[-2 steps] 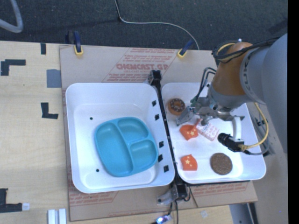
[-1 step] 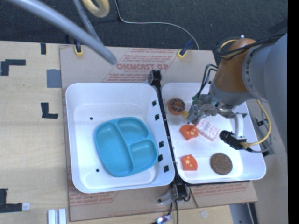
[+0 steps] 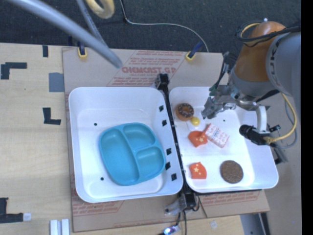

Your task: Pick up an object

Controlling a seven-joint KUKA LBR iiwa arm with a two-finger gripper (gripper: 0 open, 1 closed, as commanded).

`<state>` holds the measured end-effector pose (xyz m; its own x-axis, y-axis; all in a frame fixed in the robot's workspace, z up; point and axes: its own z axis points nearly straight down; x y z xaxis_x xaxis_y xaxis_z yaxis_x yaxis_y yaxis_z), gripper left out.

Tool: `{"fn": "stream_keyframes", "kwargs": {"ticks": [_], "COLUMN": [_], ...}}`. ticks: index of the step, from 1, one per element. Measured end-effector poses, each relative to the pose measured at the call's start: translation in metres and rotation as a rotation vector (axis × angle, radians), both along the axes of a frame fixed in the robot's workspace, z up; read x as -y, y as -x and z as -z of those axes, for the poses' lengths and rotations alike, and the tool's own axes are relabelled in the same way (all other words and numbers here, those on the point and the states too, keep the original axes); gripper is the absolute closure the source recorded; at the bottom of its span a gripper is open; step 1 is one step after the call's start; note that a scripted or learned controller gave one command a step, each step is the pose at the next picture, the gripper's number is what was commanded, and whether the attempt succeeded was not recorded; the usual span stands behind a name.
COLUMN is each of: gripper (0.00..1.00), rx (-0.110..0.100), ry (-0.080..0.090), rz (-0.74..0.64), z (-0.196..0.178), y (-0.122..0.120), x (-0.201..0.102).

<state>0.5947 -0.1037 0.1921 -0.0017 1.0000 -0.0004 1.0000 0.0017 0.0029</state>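
The grey arm leans in from the right over the right bin's (image 3: 254, 180) far edge, the gripper (image 3: 209, 110) angled down near the bin's far left corner; whether it is spread or pressed together cannot be told. Left bin (image 3: 83, 106): a blue divided plate (image 3: 131, 152) near its front. Right bin: a chocolate donut (image 3: 185, 111) and small yellow piece (image 3: 195, 121) just beside the gripper, a red piece (image 3: 197, 138), a striped packet (image 3: 216, 135), a red block (image 3: 197, 171) and a brown cookie (image 3: 231, 171) along the front. Cardboard (image 3: 142, 70) lies under both bins.
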Motion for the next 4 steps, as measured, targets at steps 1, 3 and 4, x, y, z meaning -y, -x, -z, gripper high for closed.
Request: {"fn": "stream_keyframes", "kwargs": {"ticks": [1,3,4], "gripper": [1.0,1.0,1.0], "rx": [0.001,-0.004,-0.005], "ry": [0.0,-0.001,-0.001], "rz": [0.0,-0.004,-0.004], "z": [-0.06,-0.071,-0.072], "y": [-0.007,0.004,0.014], "x": [-0.005,-0.051,-0.1]}}
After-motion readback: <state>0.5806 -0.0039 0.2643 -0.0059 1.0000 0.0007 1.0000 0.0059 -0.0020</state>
